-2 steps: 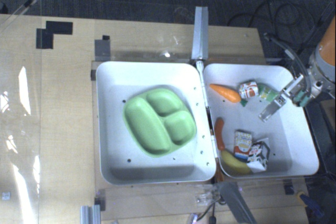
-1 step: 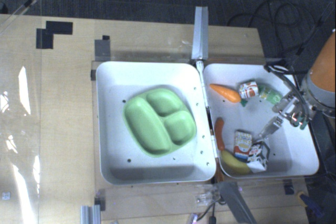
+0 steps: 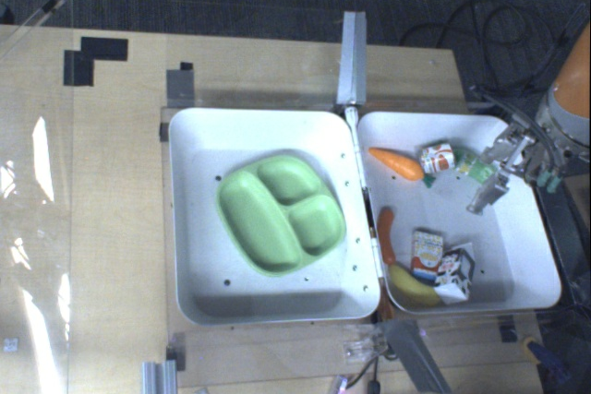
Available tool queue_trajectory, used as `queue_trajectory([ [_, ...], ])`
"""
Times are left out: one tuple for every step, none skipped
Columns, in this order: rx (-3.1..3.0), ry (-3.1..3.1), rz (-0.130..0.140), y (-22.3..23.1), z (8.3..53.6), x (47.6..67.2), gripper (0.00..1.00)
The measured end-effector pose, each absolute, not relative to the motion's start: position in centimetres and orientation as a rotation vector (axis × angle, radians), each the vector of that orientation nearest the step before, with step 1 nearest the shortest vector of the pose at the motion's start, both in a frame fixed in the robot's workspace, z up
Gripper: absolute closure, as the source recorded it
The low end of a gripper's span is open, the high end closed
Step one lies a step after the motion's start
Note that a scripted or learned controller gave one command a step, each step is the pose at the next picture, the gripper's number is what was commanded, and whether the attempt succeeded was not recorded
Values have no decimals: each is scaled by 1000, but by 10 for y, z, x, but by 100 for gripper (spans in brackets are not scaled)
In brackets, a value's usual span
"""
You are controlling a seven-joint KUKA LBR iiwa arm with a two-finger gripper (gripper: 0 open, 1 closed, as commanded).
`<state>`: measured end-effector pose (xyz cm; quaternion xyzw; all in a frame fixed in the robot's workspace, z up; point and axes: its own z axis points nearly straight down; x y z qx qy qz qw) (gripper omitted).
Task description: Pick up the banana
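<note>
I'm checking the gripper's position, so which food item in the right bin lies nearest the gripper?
The small green and red can, lying beside the gripper; the orange carrot and yellow banana lie farther away.

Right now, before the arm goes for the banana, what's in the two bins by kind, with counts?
Left bin:
Green divided tray: 1

Right bin:
Banana: 1
Carrot: 1
Sausage: 1
Small can: 1
Green packet: 1
Small cartons: 2

Total: 8
</note>
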<state>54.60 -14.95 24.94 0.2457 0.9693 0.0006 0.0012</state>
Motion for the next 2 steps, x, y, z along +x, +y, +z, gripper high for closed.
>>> queue_trajectory([
  [629, 3078, 2, -115, 240, 492, 0],
  [473, 3102, 2, -135, 267, 590, 0],
])
